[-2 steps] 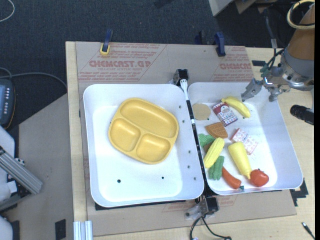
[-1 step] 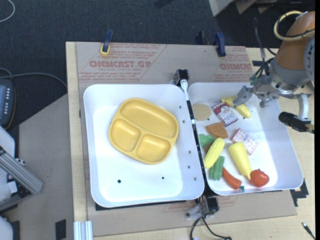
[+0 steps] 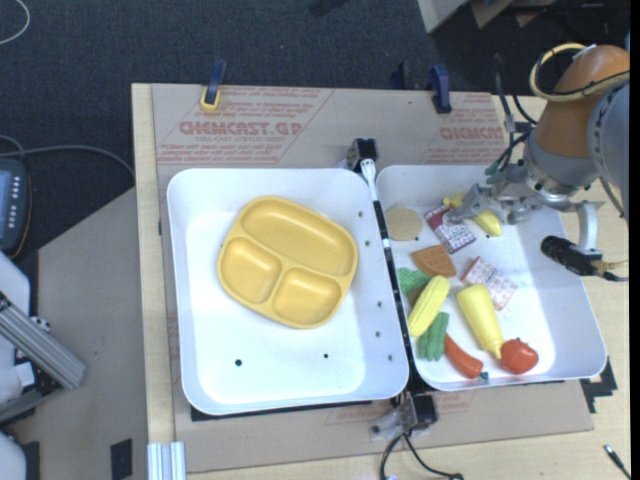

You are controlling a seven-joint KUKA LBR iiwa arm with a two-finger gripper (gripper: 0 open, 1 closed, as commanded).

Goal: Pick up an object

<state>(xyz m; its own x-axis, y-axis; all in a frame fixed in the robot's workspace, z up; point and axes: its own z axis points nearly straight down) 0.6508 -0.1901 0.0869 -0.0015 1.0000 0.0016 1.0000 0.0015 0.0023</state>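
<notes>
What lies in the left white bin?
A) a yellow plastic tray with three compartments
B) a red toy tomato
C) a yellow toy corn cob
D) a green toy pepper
A: the yellow plastic tray with three compartments lies alone in the left white bin; the toy foods lie in the right white bin.

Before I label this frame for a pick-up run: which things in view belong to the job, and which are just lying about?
Job:
tool, over the right bin
corn
yellow bottle
tomato
carrot
round biscuit

Lying about:
yellow tray in the left bin
blue clamp
yellow clamp
</notes>
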